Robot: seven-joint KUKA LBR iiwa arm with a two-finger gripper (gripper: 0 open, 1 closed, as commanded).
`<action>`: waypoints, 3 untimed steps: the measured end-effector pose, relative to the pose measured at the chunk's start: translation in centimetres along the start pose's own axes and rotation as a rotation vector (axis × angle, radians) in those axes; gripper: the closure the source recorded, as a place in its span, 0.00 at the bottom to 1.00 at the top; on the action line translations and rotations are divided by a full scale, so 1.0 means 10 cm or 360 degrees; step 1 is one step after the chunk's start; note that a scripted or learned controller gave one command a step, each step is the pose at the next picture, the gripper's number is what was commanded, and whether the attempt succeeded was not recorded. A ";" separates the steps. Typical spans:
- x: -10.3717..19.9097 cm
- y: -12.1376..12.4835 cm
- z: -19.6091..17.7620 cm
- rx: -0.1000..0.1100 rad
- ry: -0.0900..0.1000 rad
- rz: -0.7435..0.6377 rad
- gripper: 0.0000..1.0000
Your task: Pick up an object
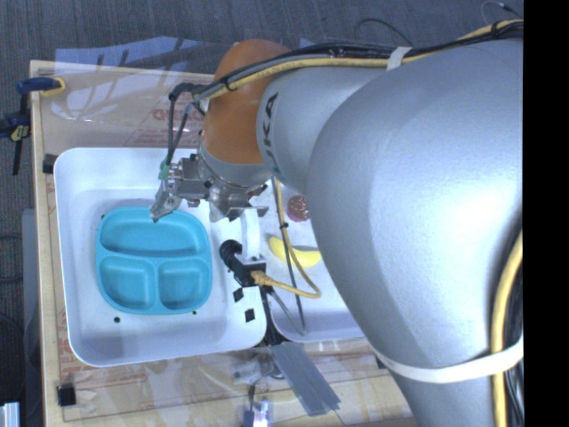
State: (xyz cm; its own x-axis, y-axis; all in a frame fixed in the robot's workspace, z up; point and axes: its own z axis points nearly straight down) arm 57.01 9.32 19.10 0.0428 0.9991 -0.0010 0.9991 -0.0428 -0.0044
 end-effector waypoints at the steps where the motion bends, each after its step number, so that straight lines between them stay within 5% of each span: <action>1: 0.01 0.00 -0.08 0.0008 -0.0001 -0.0011 1.00; 2: 0.01 0.00 -0.08 0.0009 -0.0001 -0.0011 0.00; 3: 0.45 -0.17 0.99 -0.0009 0.0001 -0.0031 0.00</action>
State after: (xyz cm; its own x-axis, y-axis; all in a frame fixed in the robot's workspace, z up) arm 55.45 13.83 9.24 0.0235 0.9997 -0.0002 0.9997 -0.0235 0.0015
